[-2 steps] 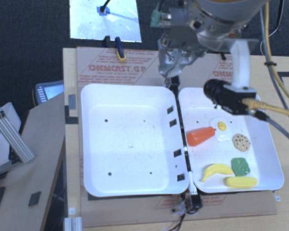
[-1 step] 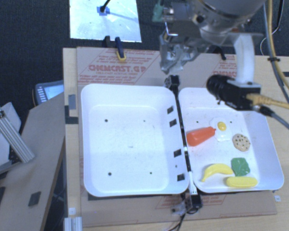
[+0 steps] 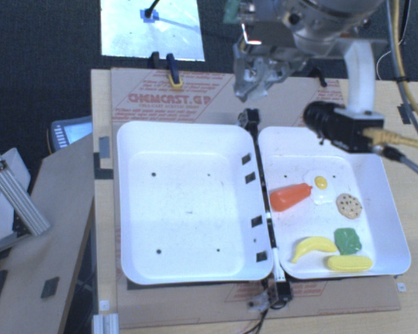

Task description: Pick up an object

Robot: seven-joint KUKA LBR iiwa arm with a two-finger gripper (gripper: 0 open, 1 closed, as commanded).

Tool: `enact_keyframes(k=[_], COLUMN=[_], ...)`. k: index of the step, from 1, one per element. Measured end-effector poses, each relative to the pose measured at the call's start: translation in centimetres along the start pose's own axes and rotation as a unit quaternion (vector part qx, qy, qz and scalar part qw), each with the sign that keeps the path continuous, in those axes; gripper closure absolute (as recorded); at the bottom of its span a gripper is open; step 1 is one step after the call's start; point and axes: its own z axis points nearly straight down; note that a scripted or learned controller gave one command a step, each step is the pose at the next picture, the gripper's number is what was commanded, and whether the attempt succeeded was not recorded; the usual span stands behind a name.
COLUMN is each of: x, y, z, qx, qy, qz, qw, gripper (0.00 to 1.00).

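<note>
The arm is hanging high above the right bin (image 3: 376, 165), so the picking is only starting, and its claw (image 3: 249, 89) is holding nothing; I cannot tell how wide it is. Next, I think, it is going to need to drop down over the toy carrot (image 3: 290, 197), lying in that bin near its left wall.

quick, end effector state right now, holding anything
End effector: raised above the far edge of the bins, nothing seen in it; open or shut cannot be told.

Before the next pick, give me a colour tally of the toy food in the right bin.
Orange: 1, carrot
White with yellow yolk: 1, fried egg
Tan: 1, cookie
Green: 1, green piece
Yellow: 2, banana and yellow piece
Total: 6
</note>
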Motion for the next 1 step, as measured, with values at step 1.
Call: enact_keyframes(k=[1], x=[-0.03], y=[0.04], z=[-1.14], qx=[-0.001], qy=[0.001], qz=[-0.001], qw=[1.0], gripper=[1.0])
